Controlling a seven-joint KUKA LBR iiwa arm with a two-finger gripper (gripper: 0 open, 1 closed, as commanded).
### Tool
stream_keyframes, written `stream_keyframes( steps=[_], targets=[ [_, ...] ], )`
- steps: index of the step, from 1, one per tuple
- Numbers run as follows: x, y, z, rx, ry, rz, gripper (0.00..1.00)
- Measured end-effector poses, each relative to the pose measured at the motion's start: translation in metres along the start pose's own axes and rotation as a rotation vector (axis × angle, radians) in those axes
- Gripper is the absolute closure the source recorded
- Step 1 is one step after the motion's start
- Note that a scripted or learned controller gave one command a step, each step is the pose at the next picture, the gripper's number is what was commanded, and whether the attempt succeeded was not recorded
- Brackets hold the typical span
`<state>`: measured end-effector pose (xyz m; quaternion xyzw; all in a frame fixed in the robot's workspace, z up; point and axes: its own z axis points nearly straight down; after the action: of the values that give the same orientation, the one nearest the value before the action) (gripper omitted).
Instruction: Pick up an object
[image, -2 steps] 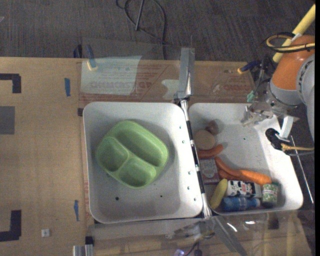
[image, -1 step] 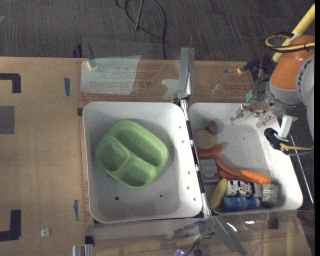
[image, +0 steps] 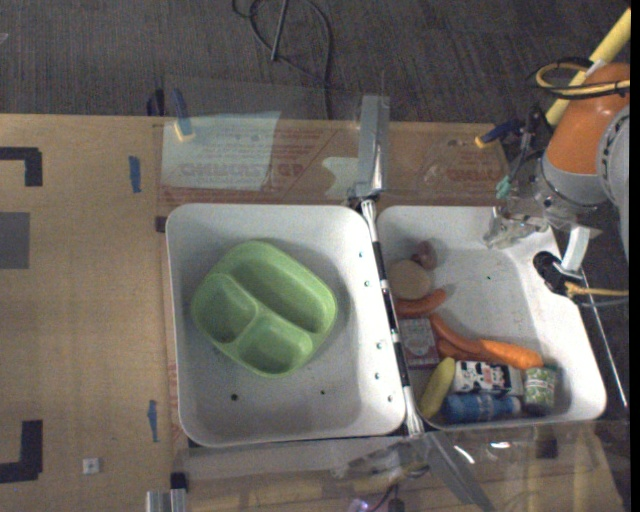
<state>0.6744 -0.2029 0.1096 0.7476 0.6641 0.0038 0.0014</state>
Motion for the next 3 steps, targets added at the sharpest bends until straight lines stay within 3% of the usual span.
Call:
stream_keyframes(
  steps=[1,2,3],
  targets=[
    [0.001,0.0,0.0,0.001,0.0,-0.001,0.0],
    [0.0,0.001,-0.012,-0.005,-0.002,-0.002,1.0],
    [0.001,0.001,-0.011,-0.004,-0.002,-0.003,0.0]
  ],
)
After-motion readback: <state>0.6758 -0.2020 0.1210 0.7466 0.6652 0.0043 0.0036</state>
